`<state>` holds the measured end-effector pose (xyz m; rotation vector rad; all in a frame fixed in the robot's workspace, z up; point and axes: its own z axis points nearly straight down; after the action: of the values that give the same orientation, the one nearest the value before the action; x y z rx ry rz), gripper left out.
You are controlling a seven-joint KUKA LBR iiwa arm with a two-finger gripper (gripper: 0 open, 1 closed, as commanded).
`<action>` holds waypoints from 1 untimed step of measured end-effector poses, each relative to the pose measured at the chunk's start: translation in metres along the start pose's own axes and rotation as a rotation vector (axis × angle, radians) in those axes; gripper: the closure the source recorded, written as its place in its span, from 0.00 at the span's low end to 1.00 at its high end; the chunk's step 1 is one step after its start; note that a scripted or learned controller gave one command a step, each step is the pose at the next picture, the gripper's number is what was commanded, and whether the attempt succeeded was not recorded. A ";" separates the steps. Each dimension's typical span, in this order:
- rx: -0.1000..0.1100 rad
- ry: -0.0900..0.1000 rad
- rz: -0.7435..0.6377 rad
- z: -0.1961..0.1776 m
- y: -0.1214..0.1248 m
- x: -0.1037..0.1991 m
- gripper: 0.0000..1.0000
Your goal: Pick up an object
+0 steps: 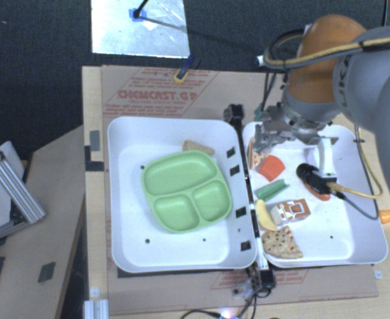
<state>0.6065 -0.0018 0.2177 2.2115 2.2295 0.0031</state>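
Observation:
My gripper point(269, 140) hangs over the back left part of the right bin point(354, 244). Just below and in front of it lies a red-orange wedge point(272, 167). A pale slice with red spots point(251, 155) lies against the bin's left wall beside the gripper. Further forward are a green pea pod point(271, 190), a yellow piece point(264, 215), a small orange and white box point(293, 211) and a speckled tan cracker point(281, 243). No object can be seen in the gripper.
The left bin point(125, 178) holds a green divided plate point(185, 190) and a tan bread piece point(198, 147) behind it. An orange object point(389, 214) sits at the right bin's right rim. A black-clipped divider point(241, 171) runs between the bins.

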 end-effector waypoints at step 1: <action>0.000 0.000 0.001 0.003 0.009 0.021 1.00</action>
<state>0.6150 0.0192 0.2146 2.2123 2.2286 0.0033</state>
